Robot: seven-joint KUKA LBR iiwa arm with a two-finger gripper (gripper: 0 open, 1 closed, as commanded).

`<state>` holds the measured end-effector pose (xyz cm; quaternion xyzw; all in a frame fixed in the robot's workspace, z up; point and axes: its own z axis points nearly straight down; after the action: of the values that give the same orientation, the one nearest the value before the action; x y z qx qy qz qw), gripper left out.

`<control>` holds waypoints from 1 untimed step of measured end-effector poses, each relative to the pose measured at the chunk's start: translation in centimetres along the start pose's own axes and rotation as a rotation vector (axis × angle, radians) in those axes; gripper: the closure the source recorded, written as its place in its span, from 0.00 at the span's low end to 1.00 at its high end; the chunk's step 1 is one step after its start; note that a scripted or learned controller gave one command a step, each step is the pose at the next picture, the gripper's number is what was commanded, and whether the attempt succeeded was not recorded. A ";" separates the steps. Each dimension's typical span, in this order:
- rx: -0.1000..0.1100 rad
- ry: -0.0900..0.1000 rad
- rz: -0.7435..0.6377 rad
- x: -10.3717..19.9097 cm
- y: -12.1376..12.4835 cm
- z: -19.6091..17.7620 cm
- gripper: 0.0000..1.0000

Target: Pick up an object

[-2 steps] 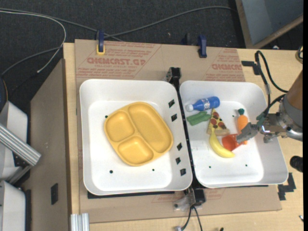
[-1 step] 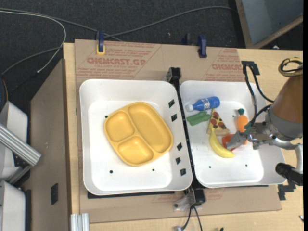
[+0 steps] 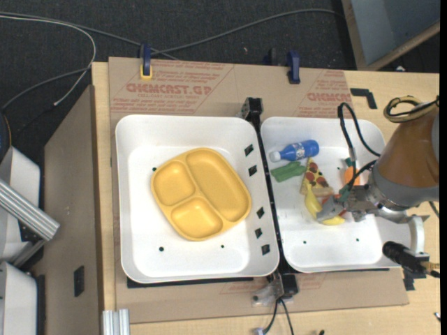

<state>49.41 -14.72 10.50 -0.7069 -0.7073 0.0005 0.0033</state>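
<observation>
While nothing has yet been lifted clear, we judge the pick to be at its grasping stage; the two-finger gripper (image 3: 334, 211) sits low in the right-hand shallow white plastic bin (image 3: 328, 257), toward that bin's right wall and somewhat nearer its front edge than its back; whether its jaws are spread or pressed together we cannot tell, since the grey wrist and its cabling cover them; the nearest item, a small yellow curved plastic piece (image 3: 331, 220), lies right at the gripper's tip, touching it or close to touching, and we cannot say it is between the jaws; just behind it a yellow and red toy figure (image 3: 313, 182) lies near the bin's middle, beside a flat green rectangular piece (image 3: 284, 172); farther back, toward the bin's rear-left corner, a blue plastic bottle with a white cap (image 3: 294, 151) lies on its side; across the shared wall, the left-hand shallow white plastic bin (image 3: 140, 257) carries a yellow three-compartment plastic plate (image 3: 201, 192) at about its centre, well apart from the arm; so the approach and descent look done; what we think remains is a confirmed hold, then raising the chosen item off the bin floor; every item rests on a bin floor.
</observation>
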 end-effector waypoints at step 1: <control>-0.001 -0.001 0.001 0.1 0.0 2.1 0.00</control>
<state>49.37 -14.65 8.35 -0.7071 -0.7071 0.0005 0.0026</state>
